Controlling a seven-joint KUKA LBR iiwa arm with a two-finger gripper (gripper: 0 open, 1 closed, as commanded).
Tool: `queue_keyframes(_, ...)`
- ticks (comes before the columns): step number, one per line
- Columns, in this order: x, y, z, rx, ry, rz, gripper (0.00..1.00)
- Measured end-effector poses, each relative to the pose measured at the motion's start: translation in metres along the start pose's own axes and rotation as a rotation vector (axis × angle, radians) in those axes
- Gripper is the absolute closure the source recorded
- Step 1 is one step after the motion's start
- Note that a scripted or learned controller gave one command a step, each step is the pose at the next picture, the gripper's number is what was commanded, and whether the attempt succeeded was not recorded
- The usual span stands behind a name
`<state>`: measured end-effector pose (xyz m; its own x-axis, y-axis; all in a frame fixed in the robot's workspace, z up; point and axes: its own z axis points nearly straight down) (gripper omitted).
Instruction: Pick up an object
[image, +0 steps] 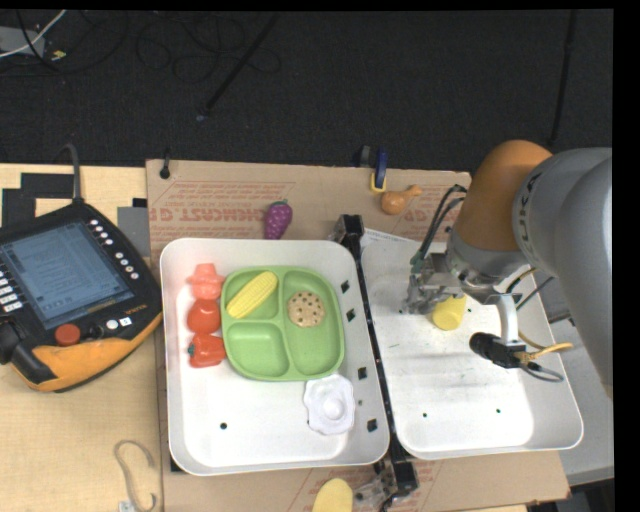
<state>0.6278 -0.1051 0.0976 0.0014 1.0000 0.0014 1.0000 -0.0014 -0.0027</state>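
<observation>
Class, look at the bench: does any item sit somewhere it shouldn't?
Yes. Three toys lie outside the bins: purple grapes and an orange pear on the cardboard behind them, and a yellow lemon at the front edge.

You're looking at a pale wooden surface (70, 430) with a sheet of brown cardboard (220, 200) spread over its middle. Two shallow white bins sit on that cardboard side by side, touching: the left bin (200, 430) and the right bin (540, 425). On the far strip of cardboard lie a purple toy (278, 217) and an orange toy (398, 199). Left of the bins, a control pendant (70, 290) rests on the bare wood. A yellow toy (333, 494) lies at the near edge.
</observation>
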Motion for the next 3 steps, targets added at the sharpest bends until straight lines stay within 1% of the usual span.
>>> queue_keyframes(1, -0.005, 0.009, -0.057, -0.006, -0.002, 0.001, 1.0)
queue_keyframes(2, -0.005, 0.006, -0.12, -0.005, -0.001, 0.0, 1.0)
queue_keyframes(3, -0.006, 0.007, -0.131, -0.003, -0.001, -0.001, 1.0)
